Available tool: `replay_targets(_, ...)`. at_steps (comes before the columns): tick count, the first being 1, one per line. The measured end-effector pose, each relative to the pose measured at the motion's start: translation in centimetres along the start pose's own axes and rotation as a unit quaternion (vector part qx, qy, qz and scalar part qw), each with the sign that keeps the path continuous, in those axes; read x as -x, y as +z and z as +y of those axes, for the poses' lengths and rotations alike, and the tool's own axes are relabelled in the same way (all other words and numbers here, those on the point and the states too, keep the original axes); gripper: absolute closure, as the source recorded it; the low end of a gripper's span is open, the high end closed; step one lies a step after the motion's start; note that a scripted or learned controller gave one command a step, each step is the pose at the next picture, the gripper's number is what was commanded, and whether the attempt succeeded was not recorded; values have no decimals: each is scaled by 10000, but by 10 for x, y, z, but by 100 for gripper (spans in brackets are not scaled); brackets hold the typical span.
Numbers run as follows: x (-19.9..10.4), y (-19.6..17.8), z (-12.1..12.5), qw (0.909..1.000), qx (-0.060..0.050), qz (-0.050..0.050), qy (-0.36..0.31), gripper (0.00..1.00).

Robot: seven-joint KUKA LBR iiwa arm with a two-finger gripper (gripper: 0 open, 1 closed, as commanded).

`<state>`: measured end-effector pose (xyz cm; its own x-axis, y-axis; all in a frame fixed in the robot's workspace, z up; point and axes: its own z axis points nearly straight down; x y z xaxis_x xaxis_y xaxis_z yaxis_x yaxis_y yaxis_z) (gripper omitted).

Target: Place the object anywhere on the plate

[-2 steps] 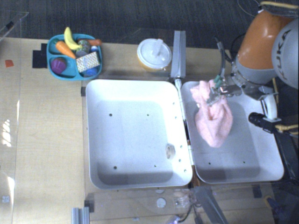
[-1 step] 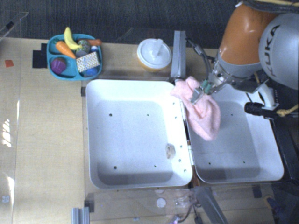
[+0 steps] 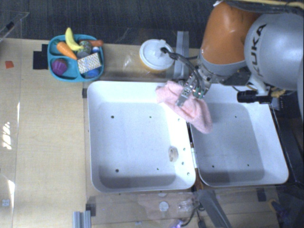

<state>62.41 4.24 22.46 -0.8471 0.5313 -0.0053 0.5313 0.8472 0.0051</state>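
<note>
A pale wooden counter (image 3: pixel 47 141) is carrying two shallow white bins side by side, with a blue divided plate (image 3: pixel 53 73) of toy food sitting at the upper left of the frame. Near the top centre, over the seam between the left bin (image 3: pixel 128 141) and the right bin (image 3: pixel 242 141), the gripper (image 3: pixel 190 93) is pinching a pink cloth (image 3: pixel 190 108), its fingers clamped on the fabric while most of it is drooping below. The plate is lying well apart, so the limp cloth is likely risking a snag on a bin rim, or slipping free from such a thin pinch in transit.
</note>
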Motion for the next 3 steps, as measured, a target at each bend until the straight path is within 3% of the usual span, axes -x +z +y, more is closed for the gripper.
replay_targets(1, -15, 8, 52, 9800, 9, -2, -1990, 100)
replay_targets(2, -34, 10, 95, 9608, 11, -1, -2774, 100)
replay_targets(3, -51, 0, 145, 9605, 17, -4, -2781, 100)
